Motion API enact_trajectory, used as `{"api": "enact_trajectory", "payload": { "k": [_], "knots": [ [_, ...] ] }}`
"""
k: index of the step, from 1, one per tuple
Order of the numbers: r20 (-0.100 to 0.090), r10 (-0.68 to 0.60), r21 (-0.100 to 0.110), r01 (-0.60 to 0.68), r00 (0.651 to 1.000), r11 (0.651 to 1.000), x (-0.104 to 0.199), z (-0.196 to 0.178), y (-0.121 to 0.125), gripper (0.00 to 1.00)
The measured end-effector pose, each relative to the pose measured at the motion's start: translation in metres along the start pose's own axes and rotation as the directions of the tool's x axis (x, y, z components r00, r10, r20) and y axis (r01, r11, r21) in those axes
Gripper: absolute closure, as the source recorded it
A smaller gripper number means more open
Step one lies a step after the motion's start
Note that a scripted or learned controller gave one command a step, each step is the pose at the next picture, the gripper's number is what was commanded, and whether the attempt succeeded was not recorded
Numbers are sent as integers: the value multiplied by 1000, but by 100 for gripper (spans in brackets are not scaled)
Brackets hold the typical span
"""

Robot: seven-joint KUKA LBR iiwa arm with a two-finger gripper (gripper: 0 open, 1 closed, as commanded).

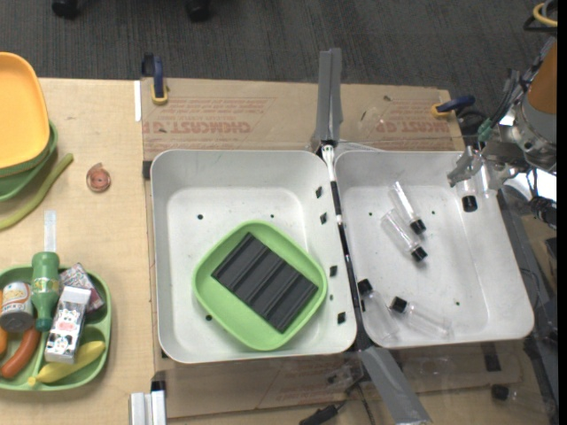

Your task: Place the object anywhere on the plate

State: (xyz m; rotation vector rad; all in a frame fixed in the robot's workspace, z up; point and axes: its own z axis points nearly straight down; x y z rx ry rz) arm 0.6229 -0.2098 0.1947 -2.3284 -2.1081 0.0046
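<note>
In the camera view, the arm (540, 104) enters at about three o'clock of the frame, its wrist bent down over the upper right corner of the right bin (496, 326). The gripper (468, 184) hangs above that corner, with a small black piece just below it; whether the fingers are spread or pressed together cannot be told. Three clear vials with black caps lie in the right bin: two vials (403, 220) near its centre, and a third vial (416, 315) toward six o'clock. The green plate (208, 277), bearing a dark ribbed insert (266, 279), sits in the left bin (177, 202). Mirrored red lettering on the cardboard (239, 118) at twelve o'clock reads roughly "CHEMCAST". On the surface (97, 228) at nine o'clock stand a yellow dish (18, 104) and a green tray of toy food (97, 348).
</note>
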Motion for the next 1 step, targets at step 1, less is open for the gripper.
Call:
{"api": "enact_trajectory", "payload": {
  "k": [1],
  "knots": [
    [0, 0, -1, 0, 1000, 1000, 0, 0, 0, 0]
  ]
}}
